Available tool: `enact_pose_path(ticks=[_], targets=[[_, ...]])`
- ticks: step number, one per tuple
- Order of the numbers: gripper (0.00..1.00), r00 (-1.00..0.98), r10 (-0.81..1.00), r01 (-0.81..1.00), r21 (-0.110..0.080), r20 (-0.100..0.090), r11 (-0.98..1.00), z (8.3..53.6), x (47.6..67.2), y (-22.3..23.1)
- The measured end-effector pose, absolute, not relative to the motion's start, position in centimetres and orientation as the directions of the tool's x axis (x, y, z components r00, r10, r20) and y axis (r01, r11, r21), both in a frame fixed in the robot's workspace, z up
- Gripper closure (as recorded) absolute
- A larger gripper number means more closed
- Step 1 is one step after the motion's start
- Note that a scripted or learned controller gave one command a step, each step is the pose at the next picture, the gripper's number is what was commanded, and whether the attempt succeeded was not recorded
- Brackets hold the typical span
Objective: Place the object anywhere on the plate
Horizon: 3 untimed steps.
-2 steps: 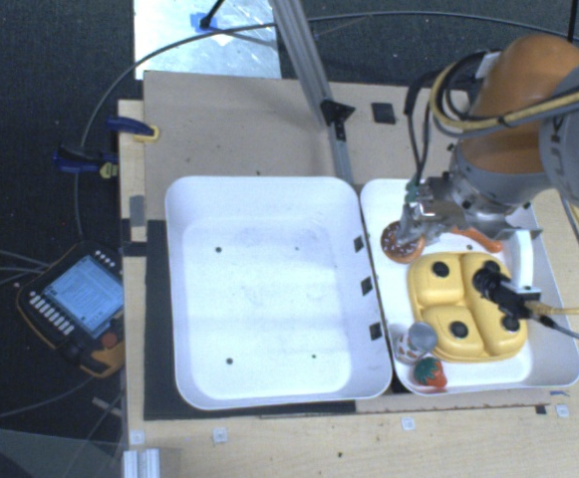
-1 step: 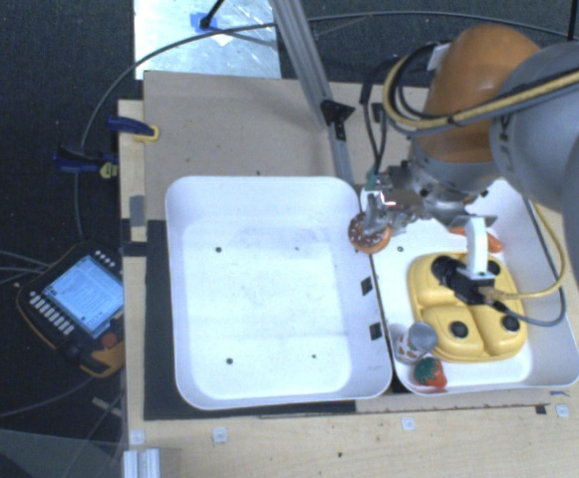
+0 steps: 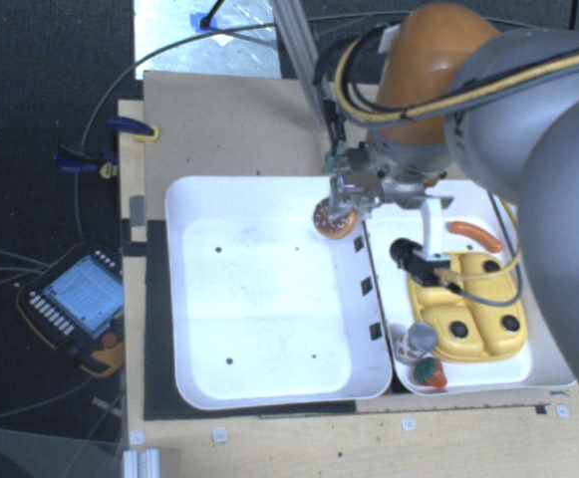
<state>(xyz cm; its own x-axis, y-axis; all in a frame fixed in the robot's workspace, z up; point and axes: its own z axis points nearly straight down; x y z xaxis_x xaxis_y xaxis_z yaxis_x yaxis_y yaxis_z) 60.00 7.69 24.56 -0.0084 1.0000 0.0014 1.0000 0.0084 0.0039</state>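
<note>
My gripper (image 3: 341, 207) hangs over the far right corner of the left bin (image 3: 259, 297), close to the divider between the bins. A small round brown and orange object (image 3: 335, 221) sits at its fingertips, and the fingers look shut on it, a little above the bin floor. The yellow plate (image 3: 480, 317), with dark round spots on it, lies in the right bin (image 3: 543, 371), to the right of and nearer than the gripper. The arm covers the far part of the right bin.
An orange sausage-shaped piece (image 3: 474, 234) lies at the plate's far edge. A small grey item (image 3: 421, 338) and a red and green item (image 3: 429, 370) sit at the right bin's near left corner. A handheld screen unit (image 3: 75, 302) lies off the bench to the left.
</note>
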Motion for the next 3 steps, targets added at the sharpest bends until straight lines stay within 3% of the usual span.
enact_pose_path(ticks=[1,2,3], targets=[[1.0,-0.01,1.0,1.0,0.003,0.002,0.01,24.5,61.6,12.7],[1.0,-0.008,1.0,1.0,0.002,0.001,0.008,21.3,63.8,17.1],[0.0,-0.006,1.0,1.0,0.001,0.0,0.006,21.4,63.8,16.9]])
